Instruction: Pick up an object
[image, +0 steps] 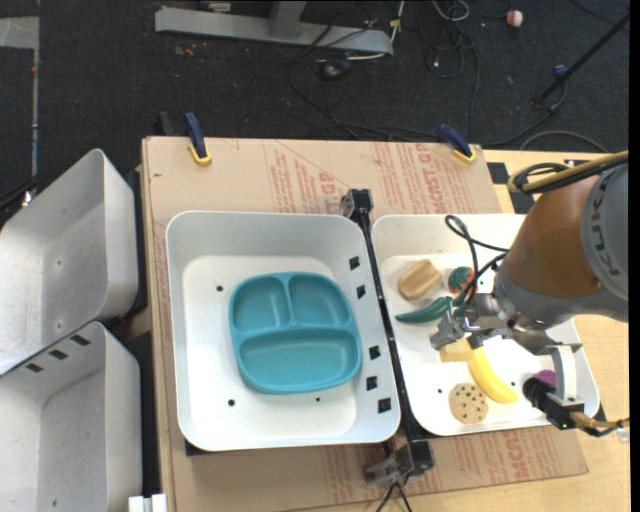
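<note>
Covering the counter (270, 165) is a sheet of brown cardboard with red print, held at its far edge by two yellow-tipped clamps (198, 150); around it, dark floor is carrying loose cables (440, 60). Two white bins are sitting side by side. One teal divided plate (295, 333) is lying in the left bin (190, 330). In the right bin (420, 400) are lying one tan bread-like piece (419, 279), one dark green pepper-like piece (424, 310), one banana (491, 376), one speckled cookie (467, 403) and one purple piece (541, 381). The arm (560, 250) is reaching over this bin, its jaws (455, 330) hanging just above the banana's upper end, beside the green piece; whether they are spread or pressed together is hard to tell.
</note>
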